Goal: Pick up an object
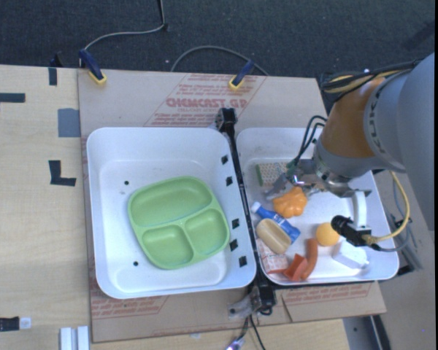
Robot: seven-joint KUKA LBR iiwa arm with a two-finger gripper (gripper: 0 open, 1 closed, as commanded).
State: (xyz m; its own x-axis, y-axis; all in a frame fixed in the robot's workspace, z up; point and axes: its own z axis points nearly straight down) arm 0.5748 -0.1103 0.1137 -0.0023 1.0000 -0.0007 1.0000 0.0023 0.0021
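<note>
Camera view, orange pepper (290,203) under fingers (292,181), orientation unclear

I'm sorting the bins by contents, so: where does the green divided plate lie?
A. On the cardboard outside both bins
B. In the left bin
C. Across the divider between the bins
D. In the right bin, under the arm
B: the green divided plate lies flat on the floor of the left bin, apart from the small items in the right bin.
</note>
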